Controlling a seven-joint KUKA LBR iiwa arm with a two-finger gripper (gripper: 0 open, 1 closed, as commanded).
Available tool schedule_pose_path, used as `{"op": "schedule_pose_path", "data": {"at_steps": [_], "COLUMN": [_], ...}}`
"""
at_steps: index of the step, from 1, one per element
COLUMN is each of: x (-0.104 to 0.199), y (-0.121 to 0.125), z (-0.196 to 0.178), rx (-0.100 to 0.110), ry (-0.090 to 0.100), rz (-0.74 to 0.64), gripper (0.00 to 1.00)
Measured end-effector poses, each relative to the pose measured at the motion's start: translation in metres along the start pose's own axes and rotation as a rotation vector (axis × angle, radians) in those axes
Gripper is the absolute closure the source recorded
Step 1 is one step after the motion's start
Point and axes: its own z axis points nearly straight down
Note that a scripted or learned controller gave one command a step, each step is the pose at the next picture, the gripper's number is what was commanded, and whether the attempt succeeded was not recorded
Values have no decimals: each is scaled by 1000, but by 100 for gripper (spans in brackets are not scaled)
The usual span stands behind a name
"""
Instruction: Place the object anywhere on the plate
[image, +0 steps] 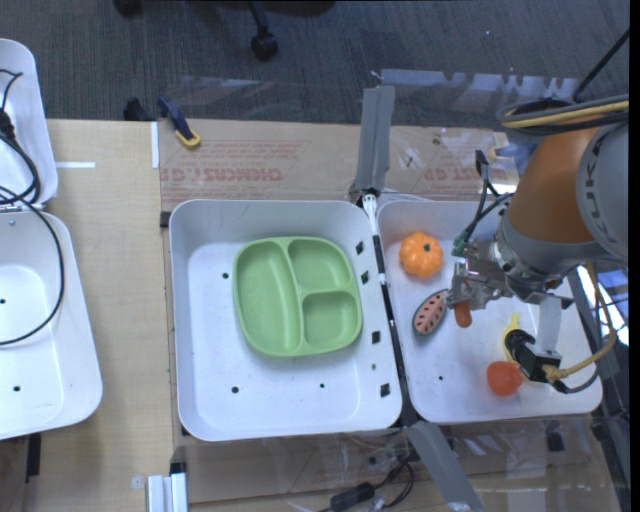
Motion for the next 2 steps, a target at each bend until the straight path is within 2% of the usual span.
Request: {"op": "schedule_pose_path", "data": {"at_steps": [1, 2], "x": [57, 114], "y": [43, 18], "z": [0, 0], "rx": [0, 3], "ry": [0, -1], "rz": [94, 160], "gripper": [100, 100]}}
